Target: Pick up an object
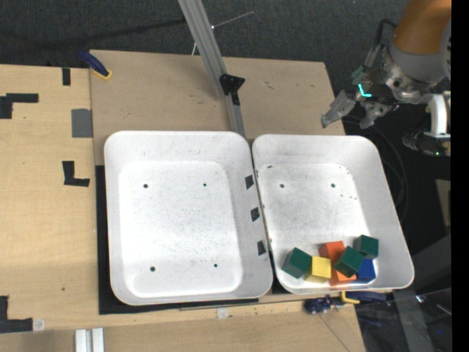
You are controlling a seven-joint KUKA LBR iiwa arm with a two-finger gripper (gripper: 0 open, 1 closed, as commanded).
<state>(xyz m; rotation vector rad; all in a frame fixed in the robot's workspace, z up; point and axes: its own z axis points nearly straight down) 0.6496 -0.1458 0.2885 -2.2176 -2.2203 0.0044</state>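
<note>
Wooden bench is bearing both bins; gripper, jaw state seemingly unreadable, is hovering off the right bin, risking jostling the crowded blocks.

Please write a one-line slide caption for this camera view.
Gripper hovers beyond the right bin, whose near corner holds clustered coloured blocks; left bin alongside.

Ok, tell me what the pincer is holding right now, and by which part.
Nothing. The pincer hangs above the bench beyond the right bin, with no object between its fingers; the blocks lie in that bin's near corner.
</note>
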